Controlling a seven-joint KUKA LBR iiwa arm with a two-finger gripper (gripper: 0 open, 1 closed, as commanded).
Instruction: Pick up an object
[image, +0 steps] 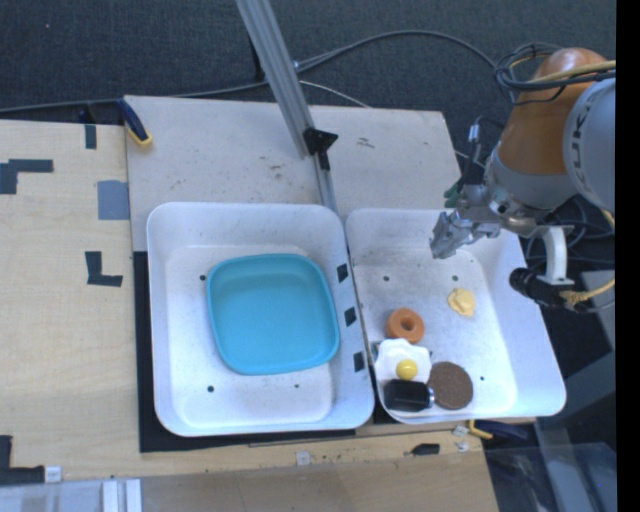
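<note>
The right bin holds several small toy foods. An orange donut lies near its middle, and a small yellow piece lies to the right of it. A fried egg, a brown round cookie and a black block crowd the front edge. My gripper hangs over the back of the right bin, above and behind the yellow piece, with nothing seen between its fingers.
A blue square plate lies in the left bin. A slanted metal pole crosses the bench behind the bins. Cables hang beside the arm at the right edge. A yellow clip sits at the bench's back left.
</note>
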